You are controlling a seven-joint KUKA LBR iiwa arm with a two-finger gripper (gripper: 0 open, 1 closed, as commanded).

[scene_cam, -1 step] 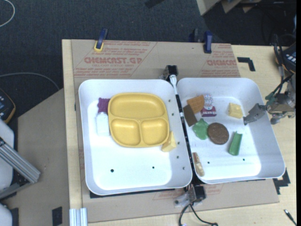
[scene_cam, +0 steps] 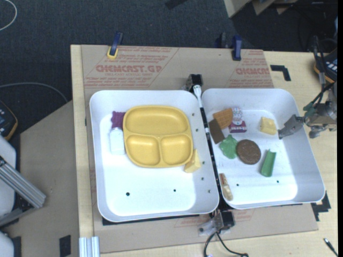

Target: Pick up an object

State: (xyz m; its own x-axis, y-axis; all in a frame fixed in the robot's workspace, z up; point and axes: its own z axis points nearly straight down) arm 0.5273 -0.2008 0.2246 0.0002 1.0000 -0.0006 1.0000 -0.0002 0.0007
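Gripper (scene_cam: 288,129) at right bin's (scene_cam: 300,194) edge, finger state unclear, yellow block (scene_cam: 268,125) just beside, green piece (scene_cam: 268,163) below

Both bins (scene_cam: 107,143) are white. In the left one lies a yellow tray (scene_cam: 157,135), beside a purple item (scene_cam: 117,119) and a white bottle (scene_cam: 116,141). The right bin (scene_cam: 300,165) holds a brown disc (scene_cam: 248,151), green block (scene_cam: 268,163), yellow wedge (scene_cam: 268,125) and orange piece (scene_cam: 223,116). The worktop (scene_cam: 161,63) is tan with red lettering.
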